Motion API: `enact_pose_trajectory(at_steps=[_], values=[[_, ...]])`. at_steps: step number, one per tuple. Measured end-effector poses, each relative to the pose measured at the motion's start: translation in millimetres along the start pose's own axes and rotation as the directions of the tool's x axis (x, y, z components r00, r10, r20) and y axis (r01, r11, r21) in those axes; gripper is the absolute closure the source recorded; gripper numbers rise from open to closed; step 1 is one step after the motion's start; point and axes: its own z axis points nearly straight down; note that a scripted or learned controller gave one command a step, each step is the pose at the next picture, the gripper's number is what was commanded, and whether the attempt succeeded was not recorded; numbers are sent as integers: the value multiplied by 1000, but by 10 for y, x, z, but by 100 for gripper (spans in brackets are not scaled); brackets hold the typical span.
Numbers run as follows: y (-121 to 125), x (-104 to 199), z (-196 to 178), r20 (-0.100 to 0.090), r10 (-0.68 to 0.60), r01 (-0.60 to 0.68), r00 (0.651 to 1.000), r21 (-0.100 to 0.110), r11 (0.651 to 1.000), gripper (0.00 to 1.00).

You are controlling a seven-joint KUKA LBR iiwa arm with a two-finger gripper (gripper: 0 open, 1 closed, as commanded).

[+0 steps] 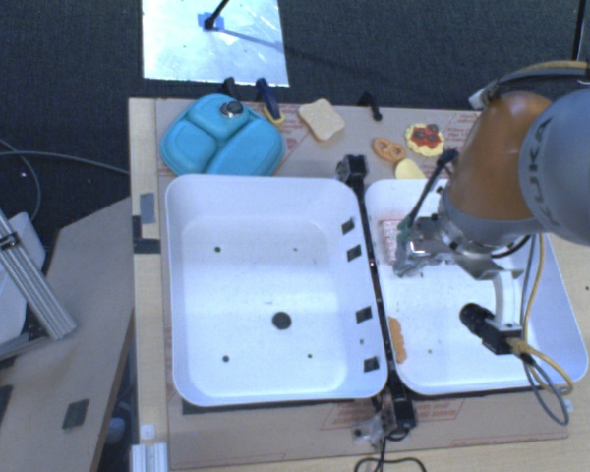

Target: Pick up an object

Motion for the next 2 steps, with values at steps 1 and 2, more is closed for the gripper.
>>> enact_pose_trajectory(at_steps=[1,2], values=[[-431,362,43,2,6,-6,1000,11,1000,100],[-300,819,-2316,-1,5,-5,1000,-12,1000,100]])
